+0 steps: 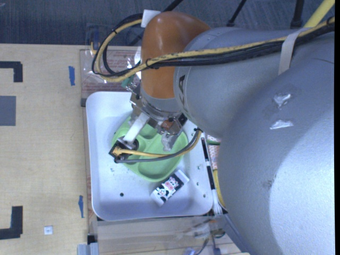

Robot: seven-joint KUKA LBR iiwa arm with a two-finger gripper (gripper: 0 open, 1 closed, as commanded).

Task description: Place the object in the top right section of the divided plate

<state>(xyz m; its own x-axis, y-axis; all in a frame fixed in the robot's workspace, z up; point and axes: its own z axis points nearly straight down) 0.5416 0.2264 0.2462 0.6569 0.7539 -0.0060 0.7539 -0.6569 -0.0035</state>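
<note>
A slanted overhead view of a pale wooden tabletop (42, 153) with a shallow white bin (103, 195) at its centre. A large grey robot arm (265, 116) reaches in from the right and covers most of that side of the view. Its orange band (164, 41) sits above the bin's far edge.

Inside the bin, a light green divided plate (154, 169) lies flat, toward the bin's far right part. The gripper (163, 134) hangs directly over the plate and hides much of its upper half, including the dividers there. Whether the gripper is open or closed cannot be told from this angle, and nothing can be seen held in it.

A small box with a black-and-white cow pattern (169, 187) lies on the bin floor, outside the plate. It sits just beside the plate's near right rim, turned diagonally. It is apart from the gripper.

Strips of blue tape (71, 76) mark the tabletop to the left of the bin, and black corner markings (16, 70) sit farther left.
</note>
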